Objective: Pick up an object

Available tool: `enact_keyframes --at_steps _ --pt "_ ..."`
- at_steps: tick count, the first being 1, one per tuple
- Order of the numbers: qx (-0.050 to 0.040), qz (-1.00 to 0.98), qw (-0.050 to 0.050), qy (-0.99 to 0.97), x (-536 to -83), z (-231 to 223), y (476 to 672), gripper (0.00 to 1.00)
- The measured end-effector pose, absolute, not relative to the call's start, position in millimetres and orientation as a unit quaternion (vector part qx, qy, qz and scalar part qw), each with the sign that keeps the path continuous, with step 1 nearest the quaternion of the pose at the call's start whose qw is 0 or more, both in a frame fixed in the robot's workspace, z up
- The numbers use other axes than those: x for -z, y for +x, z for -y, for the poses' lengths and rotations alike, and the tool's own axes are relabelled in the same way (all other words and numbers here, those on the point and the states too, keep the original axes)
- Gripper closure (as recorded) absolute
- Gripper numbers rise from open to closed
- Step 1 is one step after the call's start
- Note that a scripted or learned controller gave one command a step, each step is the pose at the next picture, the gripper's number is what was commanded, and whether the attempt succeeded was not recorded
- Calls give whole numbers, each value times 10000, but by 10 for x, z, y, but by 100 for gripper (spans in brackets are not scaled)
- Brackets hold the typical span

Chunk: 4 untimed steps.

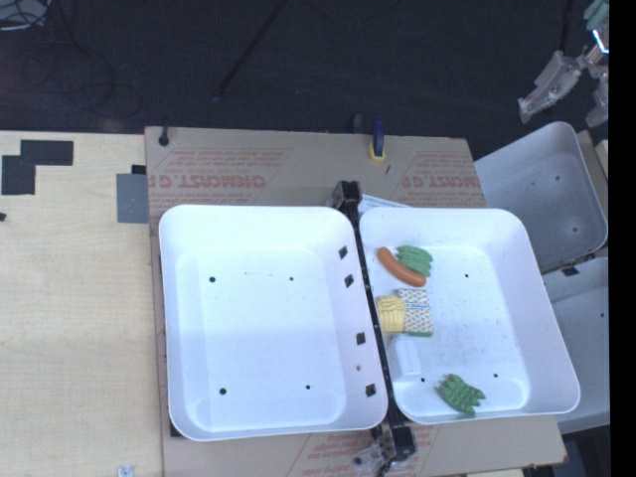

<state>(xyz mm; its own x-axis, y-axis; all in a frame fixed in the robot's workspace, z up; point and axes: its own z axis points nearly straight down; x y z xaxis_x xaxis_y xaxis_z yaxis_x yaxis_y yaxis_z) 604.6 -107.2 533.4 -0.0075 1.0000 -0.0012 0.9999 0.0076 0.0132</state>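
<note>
The right bin (517, 296) holds several small items. An orange sausage-shaped piece (399, 266) lies near its far left corner, touching a green leafy piece (416, 257). Below them sits a yellow corn-like piece (392, 315) against a pale patterned block (419, 314). A small whitish item (408, 358) lies close to the bin's left wall. Another green piece (460, 394) rests near the front edge. The gripper (549, 84) hangs at the top right, high and well behind the right bin, away from all the items.
The left bin (189, 266) stands beside the right one, joined by a black divider with clips (356, 296). Both rest on a cardboard sheet (258, 172) on the wooden bench. A grey metal plate (552, 192) sits to the right of the bins.
</note>
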Motion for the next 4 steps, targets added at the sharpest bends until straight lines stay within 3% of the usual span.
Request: enact_keyframes --at_steps 1,2,4 --pt "-1 -7101 -12 7041 -5370 319 6456 0" --pt "15 -7079 -12 7064 -5371 364 6440 0" --pt "8 -7098 -21 7044 -5364 -1076 6436 0"
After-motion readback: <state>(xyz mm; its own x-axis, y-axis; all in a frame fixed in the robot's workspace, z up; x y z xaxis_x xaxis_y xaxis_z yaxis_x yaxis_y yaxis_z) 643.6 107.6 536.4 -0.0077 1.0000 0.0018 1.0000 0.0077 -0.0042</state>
